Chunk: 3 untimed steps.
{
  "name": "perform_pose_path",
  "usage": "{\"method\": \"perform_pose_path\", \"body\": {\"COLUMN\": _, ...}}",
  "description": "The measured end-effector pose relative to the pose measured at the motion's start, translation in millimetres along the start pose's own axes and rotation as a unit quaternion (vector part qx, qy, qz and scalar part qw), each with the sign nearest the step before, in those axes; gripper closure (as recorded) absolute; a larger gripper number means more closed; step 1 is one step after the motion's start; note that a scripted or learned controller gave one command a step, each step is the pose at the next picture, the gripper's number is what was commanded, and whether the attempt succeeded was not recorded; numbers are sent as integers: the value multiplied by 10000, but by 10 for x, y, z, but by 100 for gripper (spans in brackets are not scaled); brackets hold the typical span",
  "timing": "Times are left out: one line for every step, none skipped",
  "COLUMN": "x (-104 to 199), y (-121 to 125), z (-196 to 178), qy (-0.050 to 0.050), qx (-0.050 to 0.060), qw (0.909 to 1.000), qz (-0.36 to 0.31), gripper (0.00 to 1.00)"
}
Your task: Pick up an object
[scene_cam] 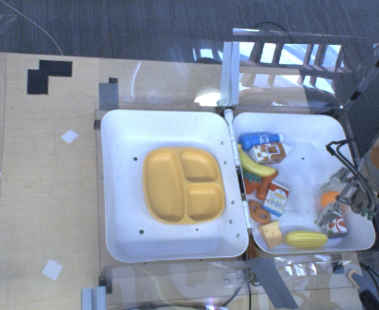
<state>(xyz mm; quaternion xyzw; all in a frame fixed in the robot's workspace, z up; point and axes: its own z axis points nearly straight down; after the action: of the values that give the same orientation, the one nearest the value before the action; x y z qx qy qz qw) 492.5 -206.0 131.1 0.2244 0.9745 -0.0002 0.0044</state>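
Toy foods lie in the right bin (305, 124): banana (254, 165), blue bottle (260, 139), yellow corn (307, 239), cheese wedge (271, 234). Gripper (334, 215) low at that bin's right side over an orange item (330, 199); grip state cannot be told. Left bin (121, 173) holds a yellow divided tray (183, 185); pale wooden bench (40, 192), dark carpet (144, 11) beyond.

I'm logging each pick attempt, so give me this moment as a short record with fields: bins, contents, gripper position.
left bin: holds a yellow divided tray
right bin: holds a pile of toy food along its left side
items seen: blue bottle, banana, yellow corn-like piece near the front wall
gripper: low over the right bin's right side, beside an orange item
grasp: cannot tell
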Motion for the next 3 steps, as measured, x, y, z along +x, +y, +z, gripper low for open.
{"method": "perform_pose_path", "body": {"x": -627, "y": 333, "z": -13, "qy": -6, "qx": -8, "qw": 9996, "qz": 287, "gripper": 0}}
{"method": "perform_pose_path", "body": {"x": -120, "y": 61, "z": 419, "qy": -31, "qx": -8, "qw": 9989, "qz": 468, "gripper": 0}}
{"method": "perform_pose_path", "body": {"x": 26, "y": -16, "z": -53, "qy": -8, "qx": 1, "qw": 9928, "qz": 1198, "gripper": 0}}
